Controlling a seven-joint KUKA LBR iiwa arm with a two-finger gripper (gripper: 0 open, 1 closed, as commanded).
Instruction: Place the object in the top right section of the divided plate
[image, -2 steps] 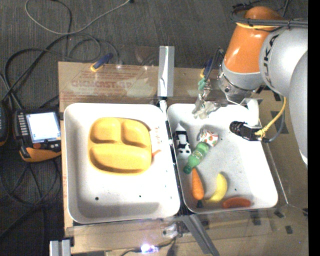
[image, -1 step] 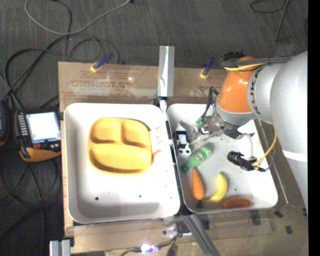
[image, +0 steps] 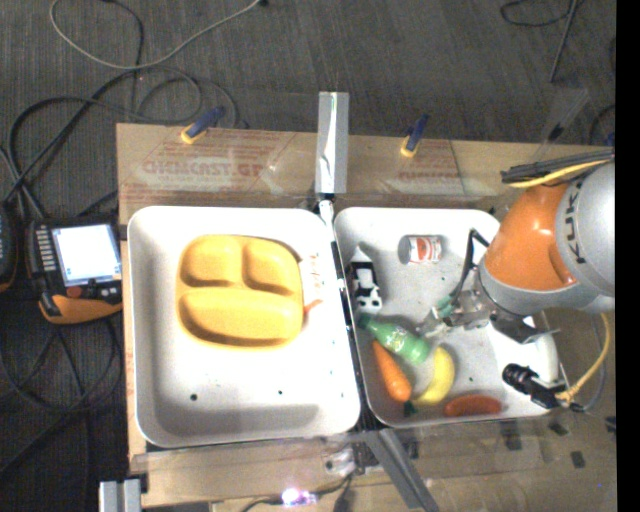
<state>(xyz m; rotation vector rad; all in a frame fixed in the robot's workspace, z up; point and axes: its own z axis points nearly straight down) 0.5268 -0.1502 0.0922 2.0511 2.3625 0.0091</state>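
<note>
A yellow divided plate (image: 240, 300) lies in the left bin (image: 160, 400); its top right section (image: 272, 266) holds nothing. In the right bin (image: 480, 225) a green bottle (image: 398, 339), a carrot (image: 393, 371) and a banana (image: 437, 376) lie close together near the front. My gripper (image: 438, 319) hangs low over that bin, just above the banana and right of the bottle's base. I see nothing held in it.
A small red and white can (image: 424, 248) lies at the back of the right bin. A black and white item (image: 364, 283) rests along that bin's left wall. A red sausage-like piece (image: 472, 405) sits at the front. The arm's orange band (image: 535, 245) covers the bin's right side.
</note>
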